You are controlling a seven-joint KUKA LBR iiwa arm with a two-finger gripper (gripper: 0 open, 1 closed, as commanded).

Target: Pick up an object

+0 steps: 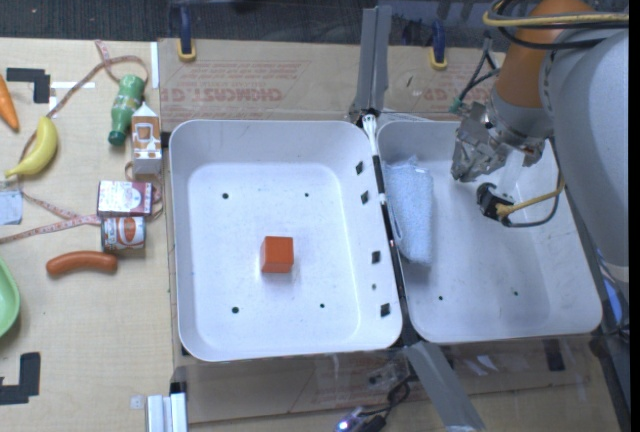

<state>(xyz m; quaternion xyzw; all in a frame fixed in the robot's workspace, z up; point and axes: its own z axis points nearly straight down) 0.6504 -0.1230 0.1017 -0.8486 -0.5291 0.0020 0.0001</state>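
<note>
Nothing is picked up yet. The gripper [472, 167] hangs over the right bin [520, 315], near a pale blue cloth-like object [411, 210]; an orange block [277, 254] sits in the left bin [200, 320]. Whether the gripper is parted, I cannot tell.

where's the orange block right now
The orange block sits near the middle of the left bin, apart from its walls, across the divider from the pale blue cloth in the right bin.

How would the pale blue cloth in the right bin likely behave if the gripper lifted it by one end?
The cloth lies rumpled against the bin's left wall, so it is probably soft and would droop rather than hold its shape. It looks thin, so likely light. Being flat and limp, it should not roll.
</note>
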